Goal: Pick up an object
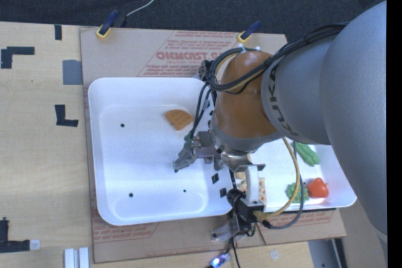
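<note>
gripper (184,162) over left bin (110,135)

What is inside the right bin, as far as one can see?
In the right bin lie a red item and green pieces, like toy vegetables. The arm covers most of this bin, so anything beneath it is hidden.

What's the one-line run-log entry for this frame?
end effector: low over left bin, grasp unconfirmed | orange piece: on left bin floor, apart from end effector | right bin: green item, red item
</note>
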You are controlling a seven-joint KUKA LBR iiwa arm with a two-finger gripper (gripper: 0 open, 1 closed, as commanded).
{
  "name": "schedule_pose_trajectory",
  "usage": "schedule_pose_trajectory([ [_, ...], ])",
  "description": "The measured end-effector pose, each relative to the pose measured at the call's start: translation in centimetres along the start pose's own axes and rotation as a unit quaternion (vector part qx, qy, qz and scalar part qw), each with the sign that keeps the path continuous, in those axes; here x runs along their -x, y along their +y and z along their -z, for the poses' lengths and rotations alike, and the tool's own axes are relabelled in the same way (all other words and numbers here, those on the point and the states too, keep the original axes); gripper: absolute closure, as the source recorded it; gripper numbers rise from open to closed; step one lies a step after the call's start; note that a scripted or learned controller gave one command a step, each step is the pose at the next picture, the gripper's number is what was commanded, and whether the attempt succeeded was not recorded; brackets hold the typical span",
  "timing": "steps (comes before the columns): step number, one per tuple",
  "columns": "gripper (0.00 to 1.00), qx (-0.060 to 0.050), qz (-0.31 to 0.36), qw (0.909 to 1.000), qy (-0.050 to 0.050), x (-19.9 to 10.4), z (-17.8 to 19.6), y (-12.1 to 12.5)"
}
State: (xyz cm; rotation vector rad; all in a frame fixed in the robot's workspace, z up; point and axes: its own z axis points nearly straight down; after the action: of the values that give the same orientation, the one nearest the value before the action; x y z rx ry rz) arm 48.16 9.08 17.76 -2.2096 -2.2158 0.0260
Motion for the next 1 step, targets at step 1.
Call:
schedule_pose_trajectory([
  [1, 0.0, 0.019, 0.0, 0.9998, 0.004, 0.34, 18.74, 0.01],
])
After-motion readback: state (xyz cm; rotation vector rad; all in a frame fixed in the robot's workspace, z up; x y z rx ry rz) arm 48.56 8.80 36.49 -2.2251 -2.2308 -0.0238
